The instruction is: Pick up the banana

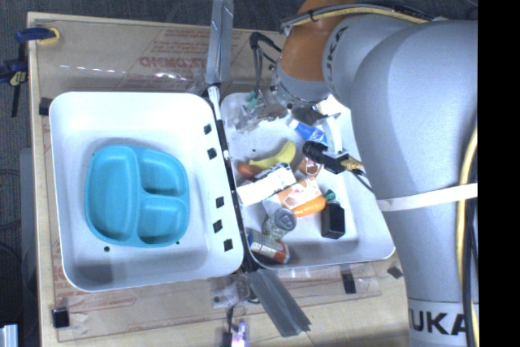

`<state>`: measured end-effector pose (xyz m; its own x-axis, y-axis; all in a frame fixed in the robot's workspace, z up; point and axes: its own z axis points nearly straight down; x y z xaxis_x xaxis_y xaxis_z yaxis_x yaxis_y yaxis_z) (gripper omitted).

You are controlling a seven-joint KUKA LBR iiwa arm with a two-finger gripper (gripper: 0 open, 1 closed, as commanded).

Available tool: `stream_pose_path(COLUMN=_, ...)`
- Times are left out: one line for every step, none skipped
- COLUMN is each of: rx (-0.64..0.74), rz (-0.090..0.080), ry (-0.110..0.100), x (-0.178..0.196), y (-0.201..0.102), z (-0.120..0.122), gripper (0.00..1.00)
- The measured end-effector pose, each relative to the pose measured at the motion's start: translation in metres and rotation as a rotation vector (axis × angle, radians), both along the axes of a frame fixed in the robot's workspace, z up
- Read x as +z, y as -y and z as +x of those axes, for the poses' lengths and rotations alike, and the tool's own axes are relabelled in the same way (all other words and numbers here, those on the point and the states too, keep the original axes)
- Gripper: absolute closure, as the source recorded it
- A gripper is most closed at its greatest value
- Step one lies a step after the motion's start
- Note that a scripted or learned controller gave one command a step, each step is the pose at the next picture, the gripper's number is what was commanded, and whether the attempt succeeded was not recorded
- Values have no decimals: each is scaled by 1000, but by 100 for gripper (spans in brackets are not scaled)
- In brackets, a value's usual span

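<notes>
Starting at the near edge of the desk [49, 288], the right-hand bin [370, 244] holds a heap of small clutter: a crushed can-like item [272, 246] in its near corner, a black block [332, 221] toward the right wall, an orange-and-white packet [299, 196], and a white card [264, 186] lying across the middle. Beside it, the left bin [73, 199] carries a blue divided tray [136, 195] and nothing of the task.

Just beyond the white card lies the banana [276, 158], yellow and curved, resting flat on the floor of the right bin, about midway along the wall that bin shares with its neighbour. It touches or nearly touches the card at its near side. Nothing lifts it; it lies among the other things, so by this view the pick is not yet done.

Farther still, near the far end of the same bin, the gripper [258, 108] hangs below the orange band of the arm [422, 142]. It is beyond the banana, not over it and not touching it. Whether it stands spread or closed I cannot tell.

My judgement: the task is at its approach stage. What is left is bringing the gripper toward the near side until it stands over the banana, descending, closing on it and lifting it clear of the card and packet.
</notes>
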<state>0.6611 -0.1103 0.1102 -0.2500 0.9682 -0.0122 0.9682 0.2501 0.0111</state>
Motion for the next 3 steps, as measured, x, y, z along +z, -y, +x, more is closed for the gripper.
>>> stream_pose_path(rx=-4, rz=-6, ry=1, x=1, y=4, z=0, gripper=0)
stream_pose_path(rx=69, rz=9, ry=-16, x=-14, y=92, z=-26, gripper=0)
stream_pose_path(rx=40, rz=9, ry=-18, x=-20, y=51, z=-34, gripper=0)
